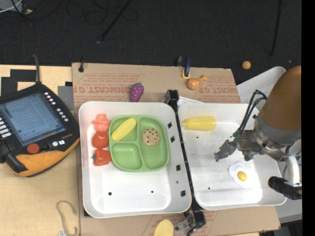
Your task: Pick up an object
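End effector (221,154) low over the right bin (211,195), mid-floor; fingers too dark and small to read, grip state cannot tell. Fried egg (240,175) just beside it, toward the bin's near right corner. Yellow bottle-shaped toy (199,123) at far left corner. Left bin (128,200): green divided plate (140,144) holding corn (122,128) and cookie (150,136).

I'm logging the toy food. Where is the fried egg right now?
The fried egg lies in the right bin, toward its right side, just below the gripper and well below the yellow mustard bottle.
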Tool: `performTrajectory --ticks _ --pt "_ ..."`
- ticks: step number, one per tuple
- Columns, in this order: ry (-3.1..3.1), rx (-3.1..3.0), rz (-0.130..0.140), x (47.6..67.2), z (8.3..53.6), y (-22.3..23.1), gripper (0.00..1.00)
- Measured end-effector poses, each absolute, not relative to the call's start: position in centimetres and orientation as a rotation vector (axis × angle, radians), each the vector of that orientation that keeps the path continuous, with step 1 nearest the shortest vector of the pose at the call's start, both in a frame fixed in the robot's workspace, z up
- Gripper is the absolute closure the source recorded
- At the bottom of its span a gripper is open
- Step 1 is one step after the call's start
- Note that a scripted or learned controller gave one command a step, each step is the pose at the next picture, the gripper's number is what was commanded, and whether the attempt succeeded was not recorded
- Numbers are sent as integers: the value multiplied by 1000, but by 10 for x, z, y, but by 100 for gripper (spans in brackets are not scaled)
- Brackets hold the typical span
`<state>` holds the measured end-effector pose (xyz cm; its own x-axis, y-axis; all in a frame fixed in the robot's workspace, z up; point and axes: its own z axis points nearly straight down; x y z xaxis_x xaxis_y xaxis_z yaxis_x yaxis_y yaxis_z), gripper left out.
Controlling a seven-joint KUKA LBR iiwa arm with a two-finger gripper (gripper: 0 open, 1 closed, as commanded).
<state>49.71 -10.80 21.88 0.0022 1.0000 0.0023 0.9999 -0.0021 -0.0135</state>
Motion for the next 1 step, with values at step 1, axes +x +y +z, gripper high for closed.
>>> performTrajectory --ticks 1 --pt "-2220 -2221 2 500 224 -108 0"
